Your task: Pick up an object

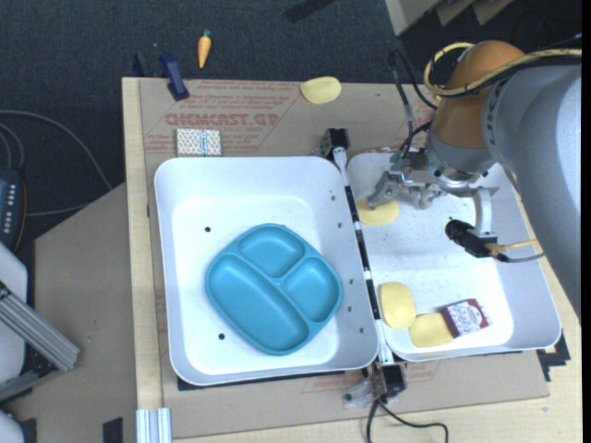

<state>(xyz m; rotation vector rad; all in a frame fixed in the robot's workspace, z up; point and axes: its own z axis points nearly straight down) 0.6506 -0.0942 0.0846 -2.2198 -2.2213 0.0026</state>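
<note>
Camera view: my pincer (386, 195) hangs open over the yellow piece (379, 213) at the right bin's (531, 326) upper-left corner. It looks light, soft, smooth; I judge a grip across its middle best.

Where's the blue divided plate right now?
The blue divided plate lies in the left bin, toward its lower middle, left of the divider.

Dark blue-grey carpet (74, 26) surrounds a brown cardboard-topped bench (240, 109). 1 black cable (55, 137) loops across the floor at left, beside grey metal framing (37, 335).
</note>
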